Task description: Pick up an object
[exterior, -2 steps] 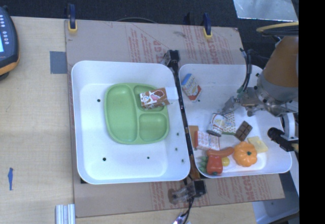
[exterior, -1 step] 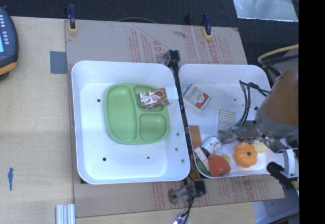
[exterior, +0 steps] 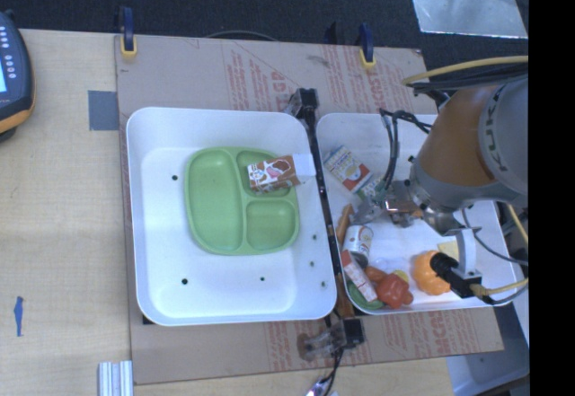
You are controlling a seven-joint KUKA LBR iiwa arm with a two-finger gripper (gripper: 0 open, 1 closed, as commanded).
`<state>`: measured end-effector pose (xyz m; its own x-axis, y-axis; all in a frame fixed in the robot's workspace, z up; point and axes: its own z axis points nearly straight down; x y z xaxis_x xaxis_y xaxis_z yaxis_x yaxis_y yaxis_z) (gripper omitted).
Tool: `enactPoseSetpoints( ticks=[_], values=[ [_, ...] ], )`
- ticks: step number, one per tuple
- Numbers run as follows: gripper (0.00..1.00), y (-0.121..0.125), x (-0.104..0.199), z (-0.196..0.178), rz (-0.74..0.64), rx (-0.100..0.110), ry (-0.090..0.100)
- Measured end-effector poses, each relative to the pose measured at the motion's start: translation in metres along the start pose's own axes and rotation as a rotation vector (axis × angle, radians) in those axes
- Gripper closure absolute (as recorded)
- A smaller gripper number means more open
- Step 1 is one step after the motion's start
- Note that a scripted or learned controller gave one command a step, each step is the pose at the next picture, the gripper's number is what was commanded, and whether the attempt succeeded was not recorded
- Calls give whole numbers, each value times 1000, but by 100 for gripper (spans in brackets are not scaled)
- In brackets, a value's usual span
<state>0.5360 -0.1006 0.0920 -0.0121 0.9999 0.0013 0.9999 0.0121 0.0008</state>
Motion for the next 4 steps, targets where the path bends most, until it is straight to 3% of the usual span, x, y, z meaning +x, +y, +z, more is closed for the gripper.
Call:
enactPoseSetpoints(
  ticks=[1, 2, 3, 4],
  values=[
    [0, 45, 2, 0, 6, -1, -2],
    [0, 123, -10, -1, 6, -2, -3],
    [0, 84, 5, 1, 9, 8, -1],
    [0, 117, 3, 1, 7, 23, -5]
  ],
)
